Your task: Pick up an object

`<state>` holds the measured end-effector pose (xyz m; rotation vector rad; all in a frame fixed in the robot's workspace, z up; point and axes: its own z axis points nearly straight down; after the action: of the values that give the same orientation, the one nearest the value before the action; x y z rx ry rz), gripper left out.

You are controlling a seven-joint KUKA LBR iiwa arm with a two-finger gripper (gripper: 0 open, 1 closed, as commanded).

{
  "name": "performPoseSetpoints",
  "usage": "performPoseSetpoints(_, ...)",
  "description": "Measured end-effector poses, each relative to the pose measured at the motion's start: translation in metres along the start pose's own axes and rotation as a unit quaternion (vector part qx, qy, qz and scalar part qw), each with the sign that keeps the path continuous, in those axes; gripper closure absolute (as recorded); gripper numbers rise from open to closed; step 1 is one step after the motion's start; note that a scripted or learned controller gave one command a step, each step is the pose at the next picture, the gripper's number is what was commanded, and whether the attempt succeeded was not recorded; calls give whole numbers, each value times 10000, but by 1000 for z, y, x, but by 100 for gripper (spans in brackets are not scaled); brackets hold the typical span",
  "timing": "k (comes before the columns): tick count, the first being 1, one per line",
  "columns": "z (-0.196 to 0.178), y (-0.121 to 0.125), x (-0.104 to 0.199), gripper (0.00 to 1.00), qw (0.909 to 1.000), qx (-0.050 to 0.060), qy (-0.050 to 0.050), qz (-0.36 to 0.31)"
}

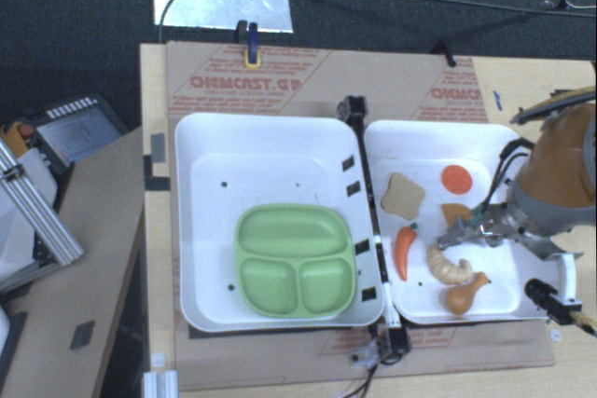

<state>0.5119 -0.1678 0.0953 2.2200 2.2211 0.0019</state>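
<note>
The left bin [201, 154] holds a green tray [294, 258]; the right bin [420, 140] holds toy foods, where the gripper [459, 234] hangs, grip state unclear.

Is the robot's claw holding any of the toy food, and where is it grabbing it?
Cannot tell. The gripper is low in the right bin, beside the croissant, but nothing clearly shows between its fingers.

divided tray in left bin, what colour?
Light green: the three-compartment plastic tray, clearest in the camera view.
</note>
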Motion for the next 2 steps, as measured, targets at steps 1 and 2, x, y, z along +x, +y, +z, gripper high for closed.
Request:
performPoseSetpoints(1,11,1,0,0,10000,5,0,-2)
performPoseSetpoints(2,0,1,0,100,10000,-7,-5,-6)
